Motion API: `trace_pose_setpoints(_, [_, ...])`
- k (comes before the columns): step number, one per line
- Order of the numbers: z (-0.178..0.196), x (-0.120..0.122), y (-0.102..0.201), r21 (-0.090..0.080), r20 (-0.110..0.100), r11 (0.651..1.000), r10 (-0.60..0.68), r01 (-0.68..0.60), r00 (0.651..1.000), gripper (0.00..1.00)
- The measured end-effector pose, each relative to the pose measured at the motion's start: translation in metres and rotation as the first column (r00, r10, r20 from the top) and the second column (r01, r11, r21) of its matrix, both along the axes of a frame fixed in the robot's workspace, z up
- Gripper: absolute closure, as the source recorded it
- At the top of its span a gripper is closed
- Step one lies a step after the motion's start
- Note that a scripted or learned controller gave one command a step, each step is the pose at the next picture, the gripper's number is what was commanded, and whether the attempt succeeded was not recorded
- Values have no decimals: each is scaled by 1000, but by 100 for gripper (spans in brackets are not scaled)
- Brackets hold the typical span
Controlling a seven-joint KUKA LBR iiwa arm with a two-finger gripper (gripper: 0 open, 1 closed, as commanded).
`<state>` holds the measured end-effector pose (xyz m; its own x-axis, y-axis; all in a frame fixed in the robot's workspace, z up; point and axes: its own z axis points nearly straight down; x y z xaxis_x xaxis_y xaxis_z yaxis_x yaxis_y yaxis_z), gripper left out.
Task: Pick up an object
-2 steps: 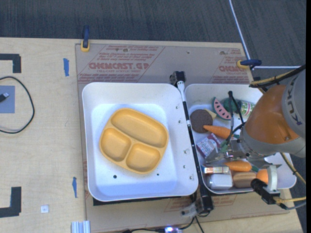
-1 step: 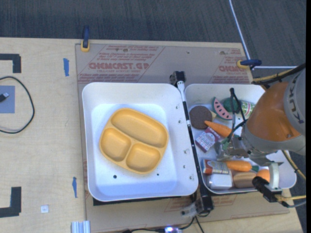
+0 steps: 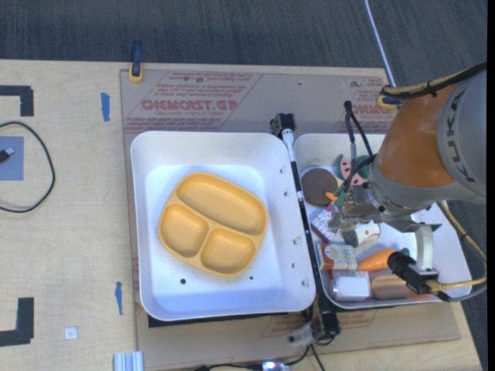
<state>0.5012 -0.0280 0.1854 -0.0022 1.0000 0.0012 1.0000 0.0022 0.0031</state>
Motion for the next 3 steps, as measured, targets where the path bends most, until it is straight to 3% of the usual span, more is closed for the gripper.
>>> trace_pose_setpoints(1, [0,0,-1,-1,-1,1000,0,0,1000,0])
trace_pose_setpoints(2, [0,0,-1,-1,-1,1000,0,0,1000,0])
trace_pose_setpoints(3, [-76,-22,-72,-1,-3,1000,-3,3,1000,0])
